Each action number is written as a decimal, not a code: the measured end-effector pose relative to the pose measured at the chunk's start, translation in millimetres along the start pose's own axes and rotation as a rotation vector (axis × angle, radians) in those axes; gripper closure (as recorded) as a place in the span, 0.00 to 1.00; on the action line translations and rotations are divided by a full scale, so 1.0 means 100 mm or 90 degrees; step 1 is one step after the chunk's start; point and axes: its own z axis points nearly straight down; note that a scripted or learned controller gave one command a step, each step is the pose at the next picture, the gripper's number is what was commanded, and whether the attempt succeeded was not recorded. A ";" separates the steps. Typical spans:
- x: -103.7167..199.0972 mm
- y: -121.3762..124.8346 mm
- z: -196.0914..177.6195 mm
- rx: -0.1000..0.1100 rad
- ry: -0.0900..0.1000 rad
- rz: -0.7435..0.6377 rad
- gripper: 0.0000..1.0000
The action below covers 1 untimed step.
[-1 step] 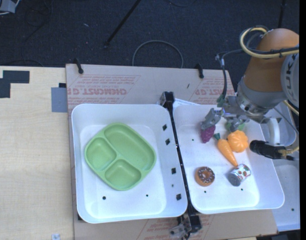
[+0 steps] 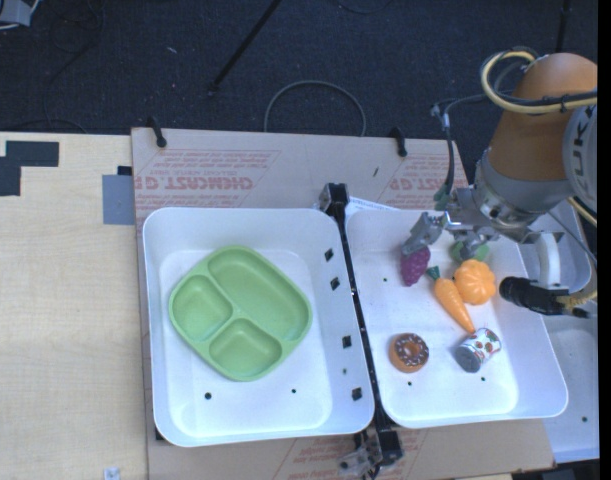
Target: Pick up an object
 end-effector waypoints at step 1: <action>0.04 -0.02 0.64 0.003 0.000 0.000 0.00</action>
